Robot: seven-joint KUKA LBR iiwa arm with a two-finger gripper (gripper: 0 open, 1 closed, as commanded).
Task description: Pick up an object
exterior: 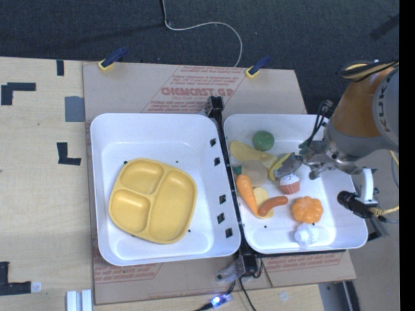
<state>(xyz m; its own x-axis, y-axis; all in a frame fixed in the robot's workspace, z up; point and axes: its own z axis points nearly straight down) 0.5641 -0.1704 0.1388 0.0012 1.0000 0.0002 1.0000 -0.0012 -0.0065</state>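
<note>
Jaws [290, 169] hanging low in right bin [343, 235], tips beside cupcake [289, 184]; open or closed, you cannot tell. Nothing showing lifted. Carrot [245, 194], sausage [272, 205], orange pumpkin [307, 210] lying near. Yellow tray [152, 200] sitting in left bin [104, 128]. Pick not yet done; you are awaiting grasp and lift.

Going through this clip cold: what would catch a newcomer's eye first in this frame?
Probably the yellow divided plate, lying alone in the left bin. Next, the cluster of toy food in the right bin: a carrot, a sausage, an orange pumpkin, a green ball and a cupcake. The gripper reaches in from the right, low over the cupcake.
</note>
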